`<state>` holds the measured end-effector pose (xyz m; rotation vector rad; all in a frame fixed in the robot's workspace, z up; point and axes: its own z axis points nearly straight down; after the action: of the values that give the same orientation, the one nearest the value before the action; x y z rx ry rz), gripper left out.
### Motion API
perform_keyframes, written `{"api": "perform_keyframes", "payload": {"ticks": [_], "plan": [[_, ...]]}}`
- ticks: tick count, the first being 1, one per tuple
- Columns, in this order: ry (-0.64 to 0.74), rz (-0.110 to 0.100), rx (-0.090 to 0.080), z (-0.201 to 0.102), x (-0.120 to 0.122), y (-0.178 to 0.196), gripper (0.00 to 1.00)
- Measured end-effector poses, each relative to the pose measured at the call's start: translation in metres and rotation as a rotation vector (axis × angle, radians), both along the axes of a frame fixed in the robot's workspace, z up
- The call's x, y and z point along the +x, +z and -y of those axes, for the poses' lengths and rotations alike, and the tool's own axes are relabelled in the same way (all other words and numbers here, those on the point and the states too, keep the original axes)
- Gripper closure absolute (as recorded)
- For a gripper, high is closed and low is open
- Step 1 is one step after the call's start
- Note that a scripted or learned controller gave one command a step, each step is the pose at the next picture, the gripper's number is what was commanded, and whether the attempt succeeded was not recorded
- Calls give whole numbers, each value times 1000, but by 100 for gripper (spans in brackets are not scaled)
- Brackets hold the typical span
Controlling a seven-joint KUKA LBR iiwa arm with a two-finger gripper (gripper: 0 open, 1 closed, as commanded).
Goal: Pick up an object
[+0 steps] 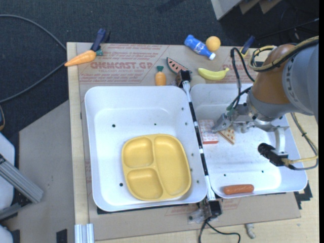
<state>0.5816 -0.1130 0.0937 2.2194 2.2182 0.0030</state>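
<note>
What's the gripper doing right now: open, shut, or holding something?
Gripper: low in the right bin, right at a small tan wedge-shaped piece; whether it is open, closed or gripping the piece cannot be told.

A: both white bins (101, 115) look like smooth, slightly glossy plastic, same for the yellow tray (156, 166).

B: yep, and the bench (126, 65) looks like matt cardboard, printed. The banana (212, 74) is shiny plastic too.

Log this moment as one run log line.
gripper low in right bin | over tan wedge | grasp unconfirmed | hot dog untouched
</note>
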Motion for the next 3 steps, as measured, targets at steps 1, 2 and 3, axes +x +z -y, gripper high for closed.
{"api": "perform_keyframes", "payload": {"ticks": [1,2,3], "plan": [[0,2,-1,0,0,10,100],[0,1,0,0,0,10,0],[2,-4,1,-18,74,-9,0]]}}
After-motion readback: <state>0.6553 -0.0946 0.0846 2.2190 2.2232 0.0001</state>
